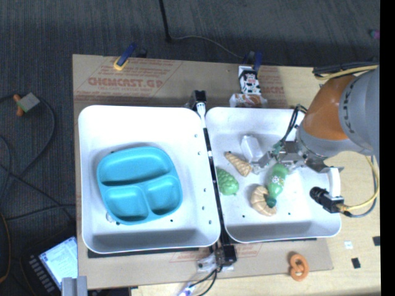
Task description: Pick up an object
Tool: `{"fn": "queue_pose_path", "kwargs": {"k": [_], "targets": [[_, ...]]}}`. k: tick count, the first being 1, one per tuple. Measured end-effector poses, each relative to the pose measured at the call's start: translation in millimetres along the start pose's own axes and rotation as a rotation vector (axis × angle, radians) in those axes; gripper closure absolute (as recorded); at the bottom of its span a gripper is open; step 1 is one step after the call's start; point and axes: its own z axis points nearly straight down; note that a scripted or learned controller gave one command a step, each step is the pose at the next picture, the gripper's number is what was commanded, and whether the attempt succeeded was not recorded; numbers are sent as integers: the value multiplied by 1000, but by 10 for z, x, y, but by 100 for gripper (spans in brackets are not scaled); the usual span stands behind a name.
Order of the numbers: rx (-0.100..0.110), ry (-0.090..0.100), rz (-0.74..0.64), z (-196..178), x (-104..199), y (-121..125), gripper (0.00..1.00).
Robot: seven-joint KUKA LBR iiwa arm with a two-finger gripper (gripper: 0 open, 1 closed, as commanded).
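Four objects crowd right bin [321, 230] centre; end effector [279, 160] among them.

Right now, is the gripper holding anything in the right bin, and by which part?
Cannot be told. The gripper sits low in the right bin, right over the green bottle-shaped toy, but the view does not show the toy between its fingers.

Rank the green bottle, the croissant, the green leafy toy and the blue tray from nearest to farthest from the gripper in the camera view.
1. Green bottle, right bin, directly beneath the gripper.
2. Croissant, right bin, just beyond the bottle toward the front rim.
3. Green leafy toy, right bin, against its left wall.
4. Blue tray, in the left bin.
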Motion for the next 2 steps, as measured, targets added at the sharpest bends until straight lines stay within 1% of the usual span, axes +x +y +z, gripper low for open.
{"fn": "queue_pose_path", "kwargs": {"k": [1,2], "targets": [[-2,-3,1,-105,-15,8,100],[5,3,-2,-1000,501,-415,100]]}}
